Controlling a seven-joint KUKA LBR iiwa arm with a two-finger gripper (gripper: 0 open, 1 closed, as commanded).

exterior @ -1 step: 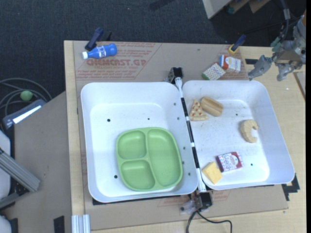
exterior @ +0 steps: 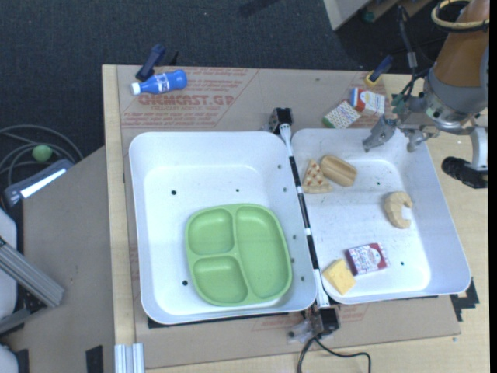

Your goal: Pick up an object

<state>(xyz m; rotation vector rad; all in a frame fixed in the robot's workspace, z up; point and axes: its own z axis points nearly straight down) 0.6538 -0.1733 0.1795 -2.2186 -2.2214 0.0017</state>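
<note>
The arm is cut off at the right edge; its jaws (exterior: 396,133) hang spread apart over the far rim of the right bin (exterior: 435,231), holding nothing. In that bin lie a waffle (exterior: 313,176), bread roll (exterior: 338,170), croissant (exterior: 399,209), red packet (exterior: 366,258) and cheese wedge (exterior: 338,276). The left bin (exterior: 155,177) holds a green tray (exterior: 237,253). Dark carpet lies beyond the wooden surface (exterior: 217,95)

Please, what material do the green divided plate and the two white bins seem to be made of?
The green divided plate looks like moulded plastic with a matte finish: one even colour, soft rounded ridges, only dull highlights. The two white bins also look like thin formed plastic, smooth and slightly glossy, with rounded corners; coated metal cannot be excluded.
</note>
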